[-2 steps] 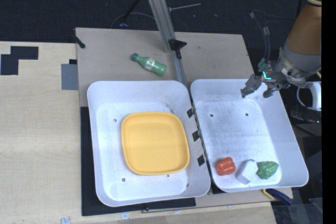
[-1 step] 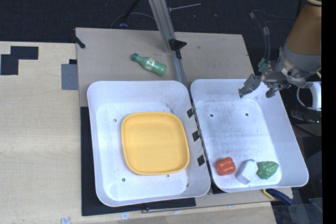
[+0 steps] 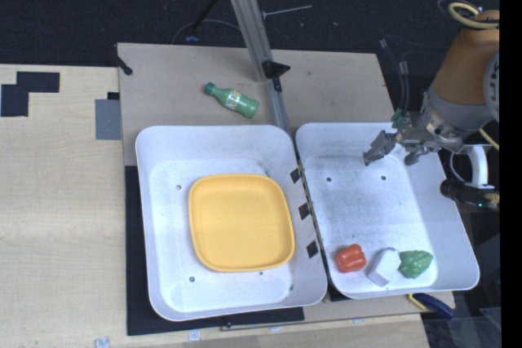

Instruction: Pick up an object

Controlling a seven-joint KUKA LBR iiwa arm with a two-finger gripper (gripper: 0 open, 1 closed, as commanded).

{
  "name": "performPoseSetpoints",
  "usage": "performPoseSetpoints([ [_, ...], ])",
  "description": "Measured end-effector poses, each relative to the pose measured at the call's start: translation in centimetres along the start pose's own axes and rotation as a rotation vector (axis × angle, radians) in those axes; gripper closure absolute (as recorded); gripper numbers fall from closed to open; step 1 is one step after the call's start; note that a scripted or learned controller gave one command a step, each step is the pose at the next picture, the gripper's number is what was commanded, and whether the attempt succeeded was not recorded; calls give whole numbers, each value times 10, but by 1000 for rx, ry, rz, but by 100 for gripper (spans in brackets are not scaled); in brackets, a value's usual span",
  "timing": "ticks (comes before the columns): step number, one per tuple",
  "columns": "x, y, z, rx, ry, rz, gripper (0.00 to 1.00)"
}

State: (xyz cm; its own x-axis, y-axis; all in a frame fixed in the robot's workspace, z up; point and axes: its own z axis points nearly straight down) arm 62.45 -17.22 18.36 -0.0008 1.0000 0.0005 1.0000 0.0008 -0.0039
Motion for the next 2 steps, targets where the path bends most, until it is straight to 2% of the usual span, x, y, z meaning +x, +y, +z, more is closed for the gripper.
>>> performPoseSetpoints([
  [2,0,7,94,-1,0,-1,0],
])
